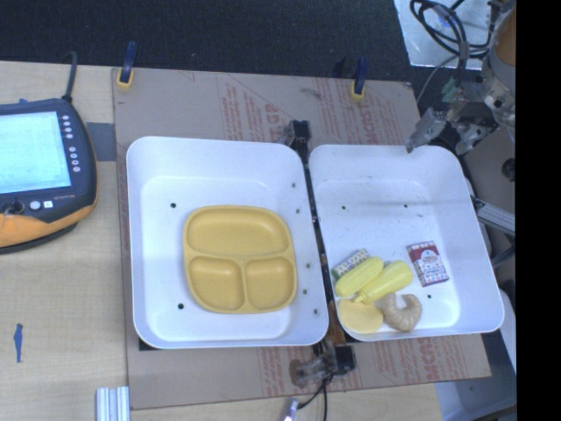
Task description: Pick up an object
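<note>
My gripper (441, 140) hovers over the far right corner of the right bin (386, 182), open, with nothing between its fingers. Clustered at the near side of that bin are a small red and white box (428, 263), two yellow corn-like pieces (372, 279), a flat yellow round piece (360, 317), a tan knobbly piece (404, 312) and a small patterned packet (351, 260). The gripper is well behind all of them. In the left bin (158, 191) lies a yellow divided plate (238, 260).
A tablet-like controller (39, 160) with an orange base rests on the bench at the far left. Blue clamps (128, 64) hold the brown board at its far edge. Black cables (443, 20) loop behind the arm at top right.
</note>
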### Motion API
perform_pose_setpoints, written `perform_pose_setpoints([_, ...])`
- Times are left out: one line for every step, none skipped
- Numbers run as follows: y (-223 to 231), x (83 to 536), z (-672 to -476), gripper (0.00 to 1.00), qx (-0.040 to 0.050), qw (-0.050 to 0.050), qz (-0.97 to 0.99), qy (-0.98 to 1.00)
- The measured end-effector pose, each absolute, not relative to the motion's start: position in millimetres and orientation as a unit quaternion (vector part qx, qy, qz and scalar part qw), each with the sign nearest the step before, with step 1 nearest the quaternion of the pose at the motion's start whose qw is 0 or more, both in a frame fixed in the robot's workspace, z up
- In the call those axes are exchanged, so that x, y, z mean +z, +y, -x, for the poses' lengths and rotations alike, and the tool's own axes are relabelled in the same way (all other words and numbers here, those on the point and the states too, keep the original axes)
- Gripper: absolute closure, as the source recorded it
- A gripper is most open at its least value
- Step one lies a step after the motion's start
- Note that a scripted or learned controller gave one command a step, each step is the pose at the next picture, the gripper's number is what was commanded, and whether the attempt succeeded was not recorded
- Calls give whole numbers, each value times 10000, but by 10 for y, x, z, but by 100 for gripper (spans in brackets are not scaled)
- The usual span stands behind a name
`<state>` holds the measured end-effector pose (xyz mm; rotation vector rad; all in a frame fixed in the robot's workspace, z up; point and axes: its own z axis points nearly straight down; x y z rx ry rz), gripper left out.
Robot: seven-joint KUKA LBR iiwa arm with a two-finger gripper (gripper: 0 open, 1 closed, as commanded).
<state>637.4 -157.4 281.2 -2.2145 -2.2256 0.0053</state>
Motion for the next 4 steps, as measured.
perform_pose_setpoints([-2065,1896,-5818,0,32,16,7058,-7084])
perform_pose_setpoints([-2108,1062,-5447,0,27,26,7053,-7089])
perform_pose_setpoints([-1921,915,-5387,0,18,18,7047,-7095])
perform_pose_setpoints([-1934,1021,-5387,100,31,14,7033,-7109])
